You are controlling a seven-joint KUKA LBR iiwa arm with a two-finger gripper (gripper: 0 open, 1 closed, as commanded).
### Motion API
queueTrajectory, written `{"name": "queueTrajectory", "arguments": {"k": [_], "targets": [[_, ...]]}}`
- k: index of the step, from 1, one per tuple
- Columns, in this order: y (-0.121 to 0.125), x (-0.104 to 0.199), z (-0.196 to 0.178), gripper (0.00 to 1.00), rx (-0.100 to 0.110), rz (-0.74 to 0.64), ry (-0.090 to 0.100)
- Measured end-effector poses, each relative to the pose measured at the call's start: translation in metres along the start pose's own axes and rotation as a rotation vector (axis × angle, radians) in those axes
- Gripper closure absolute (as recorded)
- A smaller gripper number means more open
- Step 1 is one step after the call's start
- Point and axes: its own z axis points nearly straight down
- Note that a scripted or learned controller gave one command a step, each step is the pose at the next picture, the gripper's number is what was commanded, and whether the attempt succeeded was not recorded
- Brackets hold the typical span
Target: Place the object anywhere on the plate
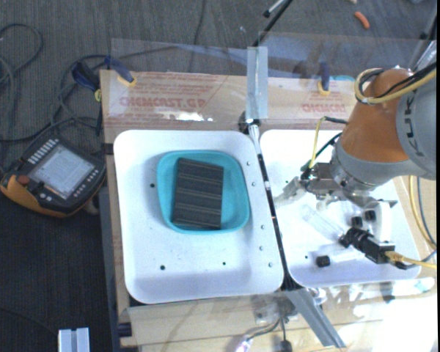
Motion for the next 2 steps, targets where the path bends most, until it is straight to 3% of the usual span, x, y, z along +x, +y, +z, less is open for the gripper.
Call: {"name": "queueTrajectory", "arguments": {"k": [1, 2], "targets": [[-0.033, -0.035, -0.087, 0.0, -0.001, 0.113, -0.003], [0.006, -0.075, -0.185, 0.0, -0.004, 0.24, -0.004]]}}
